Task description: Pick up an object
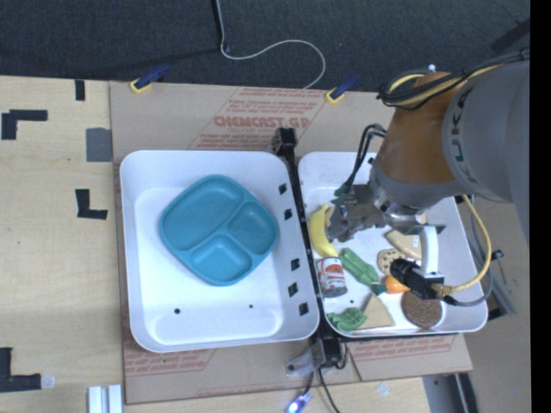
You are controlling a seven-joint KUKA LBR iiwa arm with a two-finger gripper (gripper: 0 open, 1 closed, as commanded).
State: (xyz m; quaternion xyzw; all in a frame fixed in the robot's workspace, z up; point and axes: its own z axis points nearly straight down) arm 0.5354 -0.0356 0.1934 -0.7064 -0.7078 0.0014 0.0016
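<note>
Nearest items: one green leafy piece (348,319), one tan wedge (377,313) and one brown round disc (422,311) lay along the near edge of the right bin (469,323).
Mid items: one small can with a red and white label (332,276), one green pod-shaped piece (360,266) and one orange piece (394,286) lay just beyond them; a pale flat piece (403,244) lay toward the right.
Banana: one yellow banana (321,231) lay against the right bin's left wall, just left of the claw.
Claw: the claw (347,223) was low in the right bin, over its clutter; whether it was spread or pressed together could not be told, and no item was seen between its tips.
Arm: one grey arm with an orange band (417,149) reached in from the right.
Bins: two white bins sat side by side; the left bin (142,321) held one blue divided plate (219,228).
Surface: both bins rested on a brown cardboard sheet (258,119) over a pale wooden bench (52,265) marked with black tape; dark carpet (103,15) lay beyond, crossed by one white cable (274,50).
Writing: red print on the cardboard, partly legible as "CHEMGEAT".
</note>
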